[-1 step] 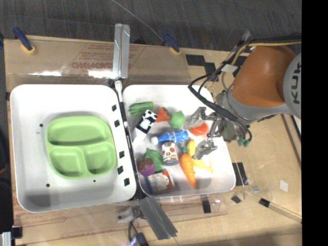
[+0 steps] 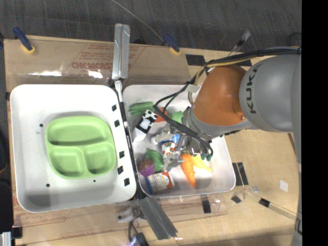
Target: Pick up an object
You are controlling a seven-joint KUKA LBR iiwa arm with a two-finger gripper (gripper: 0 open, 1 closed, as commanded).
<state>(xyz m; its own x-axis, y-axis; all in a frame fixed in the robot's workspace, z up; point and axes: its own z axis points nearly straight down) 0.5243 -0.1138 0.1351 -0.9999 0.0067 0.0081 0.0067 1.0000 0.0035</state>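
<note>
Right white plastic bin holds a jumbled pile: orange plastic carrot near front wall, small cylindrical labelled cup on its side at front left, black-and-white cow toy toward back left, green leafy pieces behind it.

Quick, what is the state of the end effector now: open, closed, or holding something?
End effector: low among the toys in the right bin; open or closed cannot be told, and no held object is visible.
</note>
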